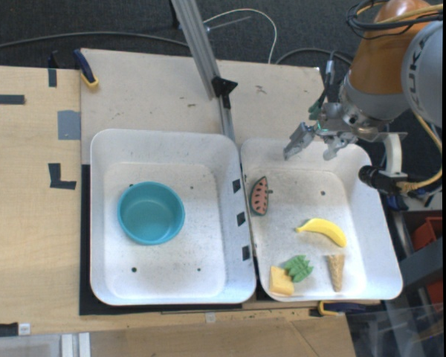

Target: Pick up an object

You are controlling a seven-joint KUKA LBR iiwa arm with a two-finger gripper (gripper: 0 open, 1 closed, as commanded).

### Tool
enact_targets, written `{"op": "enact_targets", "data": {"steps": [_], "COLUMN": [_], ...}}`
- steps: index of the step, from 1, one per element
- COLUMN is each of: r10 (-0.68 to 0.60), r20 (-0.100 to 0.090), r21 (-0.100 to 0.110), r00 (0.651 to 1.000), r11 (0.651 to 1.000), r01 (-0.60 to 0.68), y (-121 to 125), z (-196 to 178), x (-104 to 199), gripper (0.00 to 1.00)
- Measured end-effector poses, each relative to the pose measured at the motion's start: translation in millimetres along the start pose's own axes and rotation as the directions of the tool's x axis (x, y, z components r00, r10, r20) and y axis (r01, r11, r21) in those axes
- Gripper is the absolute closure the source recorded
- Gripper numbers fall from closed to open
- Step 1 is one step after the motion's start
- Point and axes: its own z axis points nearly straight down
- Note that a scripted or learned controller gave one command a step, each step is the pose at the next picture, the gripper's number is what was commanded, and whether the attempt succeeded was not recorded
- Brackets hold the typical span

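Still at the approach step, judging by the layout: grey two-finger gripper (313, 146) spread wide with nothing between its fingers, poised over the far rim of the shallow white right-hand bin (372, 274). Next, a descent toward a pick, perhaps the curved yellow toy banana (323, 230) (open floor all around). Harder: red watermelon slice (259, 195), close beside the left wall.

The arm (424, 50) is grey with dark lettering and a broad orange band (383, 39) above the wrist. Dark cables loop along it, and the metal two-finger gripper (314, 146) is silvery grey.
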Motion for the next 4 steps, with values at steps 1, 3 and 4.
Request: {"op": "enact_targets", "data": {"steps": [1, 3, 4], "r10": [0.001, 0.001, 0.001], "r20": [0.000, 0.000, 0.000], "r21": [0.000, 0.005, 0.005], "r00": [1.000, 1.000, 1.000], "r11": [1.000, 1.000, 1.000], "r01": [-0.001, -0.001, -0.001], "y": [0, 0, -1], "z": [0, 104, 158], "x": [0, -6, -5], "gripper": [0.00, 0.00, 0.00]}}
